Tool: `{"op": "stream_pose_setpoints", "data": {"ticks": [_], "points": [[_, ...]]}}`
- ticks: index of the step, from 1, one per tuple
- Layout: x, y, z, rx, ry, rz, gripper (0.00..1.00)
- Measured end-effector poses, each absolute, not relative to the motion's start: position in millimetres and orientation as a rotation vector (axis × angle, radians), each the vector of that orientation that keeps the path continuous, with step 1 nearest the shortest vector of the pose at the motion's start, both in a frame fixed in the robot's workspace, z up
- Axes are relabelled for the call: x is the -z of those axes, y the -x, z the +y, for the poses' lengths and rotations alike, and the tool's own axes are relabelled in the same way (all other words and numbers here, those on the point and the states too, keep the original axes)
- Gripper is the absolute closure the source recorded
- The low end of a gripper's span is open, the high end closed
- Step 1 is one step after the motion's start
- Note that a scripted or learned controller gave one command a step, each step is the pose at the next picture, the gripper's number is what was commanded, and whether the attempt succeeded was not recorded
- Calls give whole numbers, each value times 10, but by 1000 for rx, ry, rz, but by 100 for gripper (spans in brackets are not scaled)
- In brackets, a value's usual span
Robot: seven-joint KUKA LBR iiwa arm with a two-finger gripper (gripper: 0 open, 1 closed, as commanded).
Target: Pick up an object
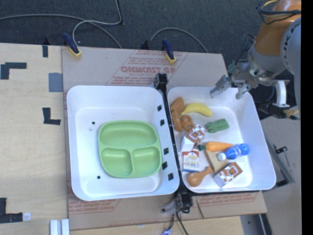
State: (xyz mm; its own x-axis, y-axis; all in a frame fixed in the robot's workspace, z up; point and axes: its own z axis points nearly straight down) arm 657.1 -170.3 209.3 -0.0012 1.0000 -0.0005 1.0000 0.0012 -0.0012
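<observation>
Nearest the camera, at the front of the right bin (261, 146), lie a wooden spoon (197, 176) and a small brown carton (228, 173), side by side. Just behind them: a red-and-white carton (190, 160), a tan block (212, 157) and a blue bottle (234, 152) with a white cap. A carrot (218, 146) lies between the bottle and a second small carton (196, 133). Further back are a green vegetable (217, 126), a banana (197, 109) and a brown pretzel-like piece (181, 116) against the left wall. All objects lie loose in the bin, crowded toward its left and middle; none is lifted.

Claw (230, 88): above the bin's back right corner, near the rim, well apart from the pile. Its two fingers stand spread, nothing between them. The grey arm (274, 38) with its orange band enters from the right.

Left bin (78, 131): a green divided plate (129, 148) lies flat at its centre, three compartments, nothing visible in them.

Both bins sit side by side, touching, on a cardboard sheet (142, 67) on the worktop (27, 131). Two blue-and-yellow clamps (72, 44) grip the sheet's back edge. Cables (117, 13) run across the dark floor behind.
</observation>
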Motion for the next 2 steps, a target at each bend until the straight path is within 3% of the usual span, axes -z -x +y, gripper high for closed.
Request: {"op": "stream_pose_setpoints", "data": {"ticks": [1, 2], "points": [[-1456, -6651, -952, -2, 2216, -2222, 0], [-1849, -6357, -384, 1, 2217, -2225, 0]]}}
